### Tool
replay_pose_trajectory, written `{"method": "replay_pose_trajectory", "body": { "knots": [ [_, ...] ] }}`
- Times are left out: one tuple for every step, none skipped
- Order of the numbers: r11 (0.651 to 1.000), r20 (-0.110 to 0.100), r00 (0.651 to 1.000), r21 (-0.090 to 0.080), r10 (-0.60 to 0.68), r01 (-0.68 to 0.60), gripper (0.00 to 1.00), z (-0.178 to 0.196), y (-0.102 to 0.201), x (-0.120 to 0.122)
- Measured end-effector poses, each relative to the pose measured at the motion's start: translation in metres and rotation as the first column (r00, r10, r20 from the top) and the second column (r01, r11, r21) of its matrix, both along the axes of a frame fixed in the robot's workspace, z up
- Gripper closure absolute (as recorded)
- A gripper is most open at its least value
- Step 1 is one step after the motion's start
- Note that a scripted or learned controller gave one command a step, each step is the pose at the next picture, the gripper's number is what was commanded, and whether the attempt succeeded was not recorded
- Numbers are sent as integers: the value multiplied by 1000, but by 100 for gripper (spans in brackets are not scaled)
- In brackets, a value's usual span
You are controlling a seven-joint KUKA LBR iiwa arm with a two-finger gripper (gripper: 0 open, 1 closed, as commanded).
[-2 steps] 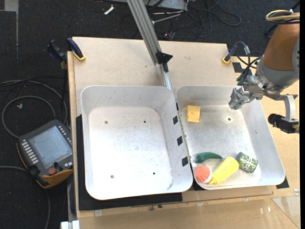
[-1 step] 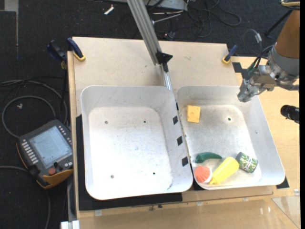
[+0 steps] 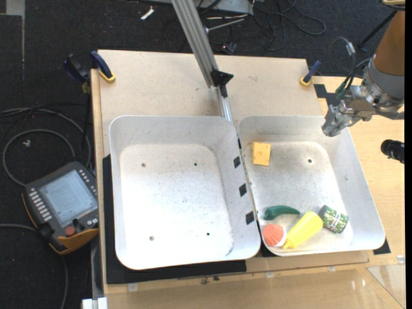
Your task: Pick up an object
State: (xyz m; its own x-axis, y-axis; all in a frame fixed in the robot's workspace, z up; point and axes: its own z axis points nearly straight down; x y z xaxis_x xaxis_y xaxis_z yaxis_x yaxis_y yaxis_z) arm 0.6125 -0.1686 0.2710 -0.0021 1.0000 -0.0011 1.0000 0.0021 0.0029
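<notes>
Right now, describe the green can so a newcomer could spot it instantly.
Look in the right bin, at the cluster along its near edge. The green can is the rightmost piece there, lying on its side just right of the yellow bottle. It alone is short, cylindrical and green-and-white patterned; the green pepper is slimmer and plain.

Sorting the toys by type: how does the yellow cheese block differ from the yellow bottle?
The cheese block is small, squarish and flat with holes; the yellow bottle is longer, rounded and lies slanted. The cheese block sits alone at the bin's far side; the bottle lies among other toys at the near edge. Both are yellow, in the right bin.
</notes>
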Motion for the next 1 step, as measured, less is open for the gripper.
{"method": "replay_pose_trajectory", "body": {
  "knots": [
    [1000,-3,1000,3,5,-5,100,-4,44,3]
  ]
}}
